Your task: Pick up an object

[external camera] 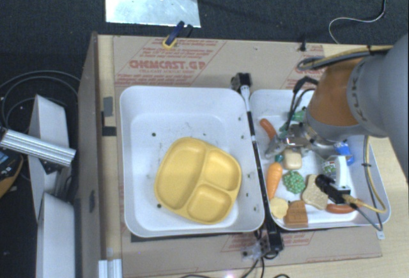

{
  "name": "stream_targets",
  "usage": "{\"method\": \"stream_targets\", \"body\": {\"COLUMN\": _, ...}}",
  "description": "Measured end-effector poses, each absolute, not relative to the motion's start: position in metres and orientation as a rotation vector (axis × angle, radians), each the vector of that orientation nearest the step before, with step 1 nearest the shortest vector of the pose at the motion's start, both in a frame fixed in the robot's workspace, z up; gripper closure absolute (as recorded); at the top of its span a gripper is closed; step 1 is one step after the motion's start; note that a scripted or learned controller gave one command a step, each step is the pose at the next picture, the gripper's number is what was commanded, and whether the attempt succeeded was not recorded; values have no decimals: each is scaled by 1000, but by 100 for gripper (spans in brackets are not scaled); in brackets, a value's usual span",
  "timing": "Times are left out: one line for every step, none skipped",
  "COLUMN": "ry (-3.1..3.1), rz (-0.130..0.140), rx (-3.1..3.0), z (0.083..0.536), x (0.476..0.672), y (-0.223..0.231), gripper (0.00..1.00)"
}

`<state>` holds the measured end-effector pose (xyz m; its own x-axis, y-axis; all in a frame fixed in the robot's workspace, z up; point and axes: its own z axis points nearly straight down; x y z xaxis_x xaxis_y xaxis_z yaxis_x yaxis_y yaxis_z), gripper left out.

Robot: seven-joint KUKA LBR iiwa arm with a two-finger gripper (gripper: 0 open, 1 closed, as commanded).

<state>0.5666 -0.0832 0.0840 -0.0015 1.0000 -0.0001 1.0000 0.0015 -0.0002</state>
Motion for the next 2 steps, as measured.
{"method": "stream_targets", "body": {"ry": -2226, "rz": -2, "rx": -2219, "z": 95, "x": 568, "y": -83, "gripper": 100}}
{"method": "stream_targets", "body": {"ry": -2228, "rz": -6, "rx": -2218, "z": 186, "x": 534, "y": -24, "gripper": 100}}
